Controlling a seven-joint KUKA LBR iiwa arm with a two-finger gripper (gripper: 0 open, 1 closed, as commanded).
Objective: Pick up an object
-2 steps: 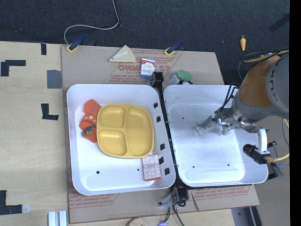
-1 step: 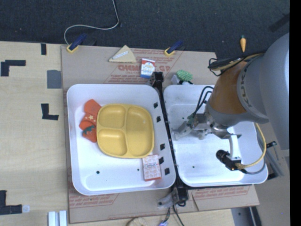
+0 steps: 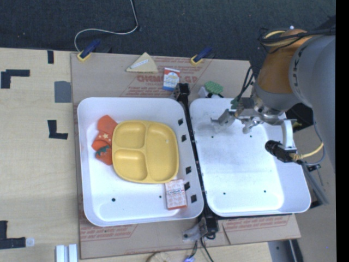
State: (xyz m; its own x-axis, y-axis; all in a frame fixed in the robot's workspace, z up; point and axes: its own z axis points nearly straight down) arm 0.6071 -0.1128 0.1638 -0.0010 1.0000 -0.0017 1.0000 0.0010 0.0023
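Item: yellow divided plate (image 3: pixel 146 150), left bin (image 3: pixel 87 146), with an orange toy (image 3: pixel 103 140) tucked at its left edge and a small carton (image 3: pixel 175 194) just below it. We judge the plate stiff, light and slick; its raised rim looks the best hold. Gripper (image 3: pixel 235 119) hovers over the right bin (image 3: pixel 245 168), well apart from the plate. Jaw state: we cannot tell.

Beyond the bins, on brown cardboard sheet (image 3: pixel 109 75): pale wedge (image 3: pixel 143 64), small red-white-blue carton (image 3: pixel 171 79), green piece (image 3: pixel 214 87). Blue clips (image 3: pixel 90 48) at sheet's far edge. White cable (image 3: pixel 112 30) looping over dark carpet (image 3: pixel 191 10). Black tape marks (image 3: pixel 13 77) on table (image 3: pixel 32 162).
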